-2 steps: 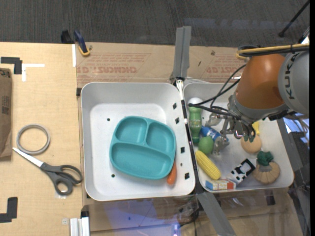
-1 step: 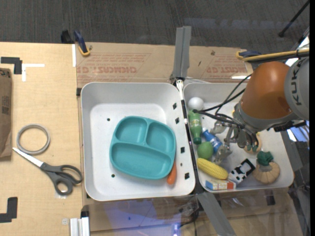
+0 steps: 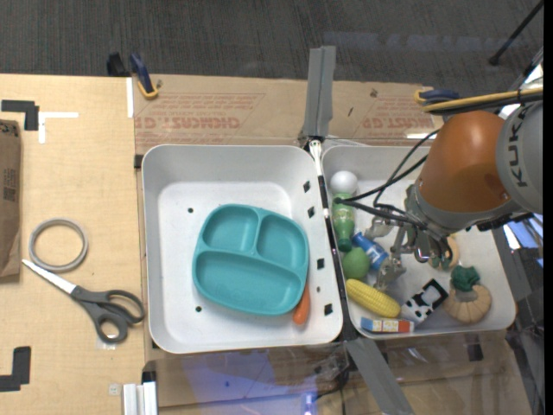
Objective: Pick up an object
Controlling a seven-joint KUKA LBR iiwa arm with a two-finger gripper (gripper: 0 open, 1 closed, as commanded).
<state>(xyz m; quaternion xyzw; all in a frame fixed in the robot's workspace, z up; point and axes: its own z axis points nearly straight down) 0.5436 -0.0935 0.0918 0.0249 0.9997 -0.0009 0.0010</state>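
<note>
The right bin holds several small objects. There is a white ball, a green bottle, a blue-and-white item, a green round fruit, a yellow corn cob, a white tube with red ends, a black-and-white toy and a tan gourd with a green top. My gripper hangs low in the middle of this bin, below the orange band. It is just right of the blue-and-white item and above the corn cob. Cables and the wrist hide its tips.
The left bin holds a teal divided plate, with an orange carrot by the plate's lower right edge. Scissors and a tape roll lie on the cardboard to the left. A grey divider bar runs up between the bins.
</note>
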